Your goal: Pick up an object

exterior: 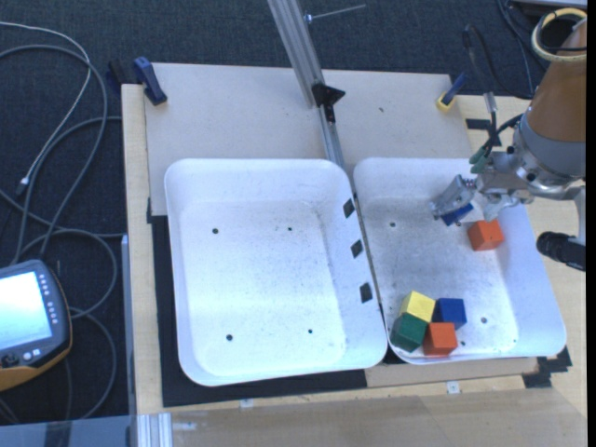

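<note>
**Gripper over the right bin, fingers hard to read**

The grey arm with its orange band enters from the right, and its upper body is cut off by the frame edge. The gripper [453, 203] hangs over the upper part of the shallow white right bin [531, 277]. Its fingers merge into a blurred grey and blue mass, so I cannot tell whether they stand apart or together, and no object is visible between them.

A lone orange cube [485, 235] lies just beside the gripper, on its lower right; whether they touch cannot be determined.

Four cubes cluster at the bin's near edge, touching one another: a yellow cube [420, 305], a blue cube [451, 310], a green cube [408, 331] and a second orange cube [440, 339].

The shallow white left bin [186, 189] adjoins the right bin on the bench [233, 110].
</note>
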Available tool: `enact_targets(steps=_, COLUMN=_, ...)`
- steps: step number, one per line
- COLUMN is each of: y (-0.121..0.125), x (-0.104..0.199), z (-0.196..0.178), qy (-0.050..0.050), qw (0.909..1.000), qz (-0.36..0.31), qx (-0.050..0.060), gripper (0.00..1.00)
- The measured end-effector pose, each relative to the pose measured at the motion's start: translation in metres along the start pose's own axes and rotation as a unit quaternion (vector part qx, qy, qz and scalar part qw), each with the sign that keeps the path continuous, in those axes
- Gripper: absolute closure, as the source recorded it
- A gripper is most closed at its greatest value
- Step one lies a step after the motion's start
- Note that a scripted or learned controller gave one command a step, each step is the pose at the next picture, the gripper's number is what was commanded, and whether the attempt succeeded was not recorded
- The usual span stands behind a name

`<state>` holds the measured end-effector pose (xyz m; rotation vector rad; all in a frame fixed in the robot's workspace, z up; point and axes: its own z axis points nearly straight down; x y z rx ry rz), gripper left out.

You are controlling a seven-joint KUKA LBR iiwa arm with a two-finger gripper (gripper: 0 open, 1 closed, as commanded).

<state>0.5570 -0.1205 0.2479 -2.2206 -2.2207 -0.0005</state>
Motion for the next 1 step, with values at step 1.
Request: enact_targets(steps=1, y=-0.0526, x=-0.0832, z=-0.0449, qy=-0.004, qw=1.0000, qz=0.004, qx=-0.003, gripper=0.00)
